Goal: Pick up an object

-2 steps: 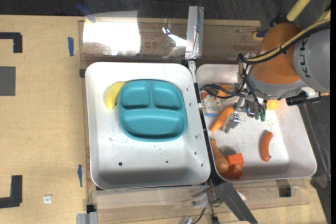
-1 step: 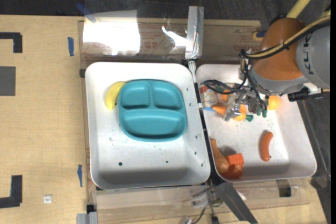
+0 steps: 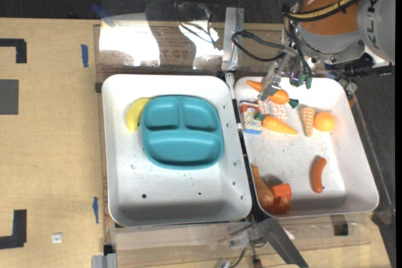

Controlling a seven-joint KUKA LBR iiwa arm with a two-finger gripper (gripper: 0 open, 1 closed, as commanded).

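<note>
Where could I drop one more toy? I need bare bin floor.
Free: the left bin floor in front of the teal tray, and the right bin's middle between the carrot and sausage. Crowded: the right bin's far-left corner under the tool.

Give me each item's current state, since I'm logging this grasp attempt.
Claw: low over the right white bin, at a small orange toy; grip unclear.
Teal three-compartment plastic plate: flat, upright, in the left white bin.
Yellow banana-like toy: partly tucked beside the plate.
Orange carrot toy: lying flat.
Red-orange sausage toy: lying flat, apart.
Orange round fruit toy: resting, untouched.
</note>
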